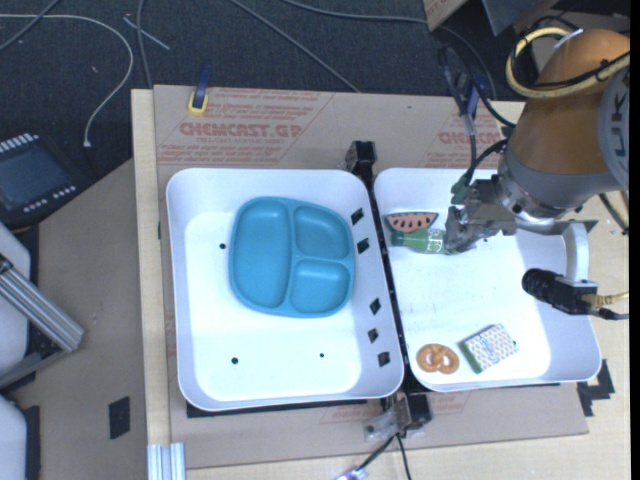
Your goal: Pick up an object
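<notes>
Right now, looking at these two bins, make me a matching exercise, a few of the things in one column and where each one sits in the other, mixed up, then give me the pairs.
Things:
1. blue plate
2. watermelon slice
3. pretzel
4. gripper

Places:
A. front of the right bin, beside a small green-edged sponge
B. left bin
C. low over the back of the right bin, just right of the watermelon slice
D. back left of the right bin, near the divider

Pairs: 1-B, 2-D, 3-A, 4-C

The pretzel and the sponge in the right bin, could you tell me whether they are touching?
Cannot tell. In the camera view the pretzel and sponge sit edge to edge, with no plain gap.
</notes>
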`<act>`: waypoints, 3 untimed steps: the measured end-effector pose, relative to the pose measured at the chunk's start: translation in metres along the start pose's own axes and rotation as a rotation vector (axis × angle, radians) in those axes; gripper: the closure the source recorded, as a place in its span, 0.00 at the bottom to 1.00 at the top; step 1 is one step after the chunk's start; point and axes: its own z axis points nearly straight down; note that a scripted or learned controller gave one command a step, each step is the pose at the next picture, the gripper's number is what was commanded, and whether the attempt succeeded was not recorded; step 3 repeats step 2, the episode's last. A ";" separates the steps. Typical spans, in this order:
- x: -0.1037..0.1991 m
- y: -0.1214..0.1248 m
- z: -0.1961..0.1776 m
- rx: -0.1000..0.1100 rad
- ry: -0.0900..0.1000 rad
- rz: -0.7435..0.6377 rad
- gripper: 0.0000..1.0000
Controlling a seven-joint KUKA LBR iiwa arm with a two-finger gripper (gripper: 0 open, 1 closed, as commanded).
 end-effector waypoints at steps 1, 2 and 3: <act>0.059 0.007 0.009 0.004 0.001 0.000 1.00; 0.102 0.018 0.018 0.001 -0.001 0.003 1.00; 0.102 0.018 0.018 0.001 -0.001 0.003 1.00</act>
